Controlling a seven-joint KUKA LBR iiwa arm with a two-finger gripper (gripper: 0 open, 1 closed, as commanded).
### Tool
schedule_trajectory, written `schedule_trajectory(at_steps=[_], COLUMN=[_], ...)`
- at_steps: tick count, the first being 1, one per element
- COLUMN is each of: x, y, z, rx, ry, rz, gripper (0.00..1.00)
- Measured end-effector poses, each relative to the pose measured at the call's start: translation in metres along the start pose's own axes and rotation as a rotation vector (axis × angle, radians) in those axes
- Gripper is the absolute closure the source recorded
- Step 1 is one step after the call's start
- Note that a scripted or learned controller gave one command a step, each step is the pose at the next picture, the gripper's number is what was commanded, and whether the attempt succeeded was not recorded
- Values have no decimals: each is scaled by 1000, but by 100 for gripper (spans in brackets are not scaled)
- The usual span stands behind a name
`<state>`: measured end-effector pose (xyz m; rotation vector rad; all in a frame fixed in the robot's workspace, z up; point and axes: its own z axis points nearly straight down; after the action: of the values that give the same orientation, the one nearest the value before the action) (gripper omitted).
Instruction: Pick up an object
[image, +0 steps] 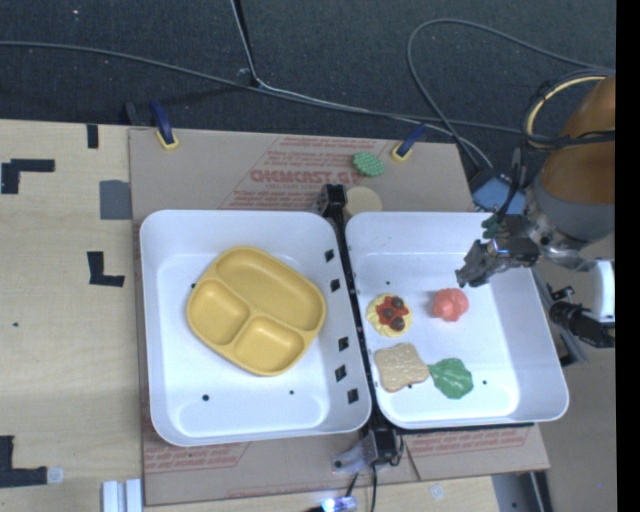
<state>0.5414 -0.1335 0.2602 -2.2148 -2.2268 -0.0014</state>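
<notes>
In the right bin, seen from the one camera above the bench, we found the gripper hanging near the upper middle, carried by the grey arm that came in from three o'clock. We could make out dark fingers pointing down and toward seven o'clock with nothing between them, but whether they stood wide or narrow we could not tell.

The nearest candidate was the red lump, which lay just beside the gripper toward seven o'clock, apart from it. It looked roundish and soft-edged, with no clear long axis, so we judged that any closing direction would serve.

Farther off toward eight o'clock sat a small yellow disc dotted red and dark, flat like a toy pizza. At six to seven o'clock lay a tan, speckled slice, and touching its right side a green, crinkled piece.

In the left bin rested a yellow divided tray of smooth plastic, well apart from the gripper.
</notes>
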Motion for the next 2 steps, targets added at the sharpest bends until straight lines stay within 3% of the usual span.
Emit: schedule_trajectory(at_steps=[2], x=[107], y=[-1], z=[-1], rx=[1], ry=[0], rz=[-1], gripper=[100])
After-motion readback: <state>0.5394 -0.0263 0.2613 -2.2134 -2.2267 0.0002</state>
